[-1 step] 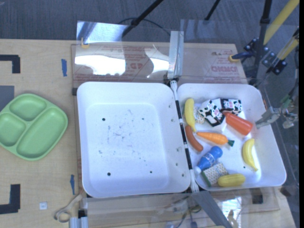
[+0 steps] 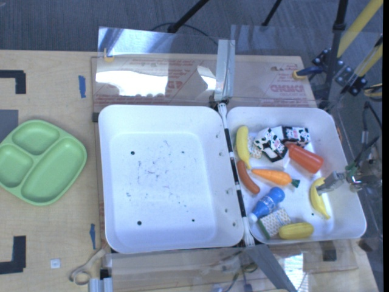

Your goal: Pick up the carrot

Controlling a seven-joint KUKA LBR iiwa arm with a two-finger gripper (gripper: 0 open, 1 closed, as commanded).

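Lying in the right bin (image 2: 346, 221), the carrot (image 2: 271, 176) is seen beside a sausage (image 2: 247, 177); the jaws' state cannot be told.

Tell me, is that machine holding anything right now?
Nothing. The gripper sits beside a banana; the carrot lies untouched in the right bin.

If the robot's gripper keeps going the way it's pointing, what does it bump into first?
Probably the small yellow banana just below and left of the gripper. The carrot lies farther along. Depth is hard to judge from above.
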